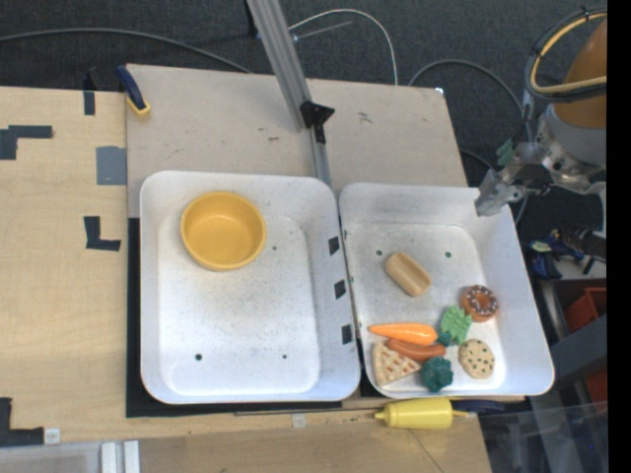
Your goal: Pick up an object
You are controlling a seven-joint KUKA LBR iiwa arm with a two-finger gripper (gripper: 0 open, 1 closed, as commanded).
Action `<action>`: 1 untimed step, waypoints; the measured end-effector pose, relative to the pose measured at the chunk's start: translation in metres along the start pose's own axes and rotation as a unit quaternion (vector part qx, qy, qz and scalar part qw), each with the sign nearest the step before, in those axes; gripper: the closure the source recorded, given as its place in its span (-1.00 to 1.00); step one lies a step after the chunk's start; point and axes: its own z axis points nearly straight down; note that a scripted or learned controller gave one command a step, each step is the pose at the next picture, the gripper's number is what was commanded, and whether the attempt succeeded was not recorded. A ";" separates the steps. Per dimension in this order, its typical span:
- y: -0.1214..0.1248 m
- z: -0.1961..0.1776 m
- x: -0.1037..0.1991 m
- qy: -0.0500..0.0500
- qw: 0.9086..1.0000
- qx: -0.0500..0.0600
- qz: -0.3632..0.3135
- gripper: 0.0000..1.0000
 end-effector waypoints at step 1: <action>0.001 -0.032 0.000 0.000 1.000 0.001 0.001 1.00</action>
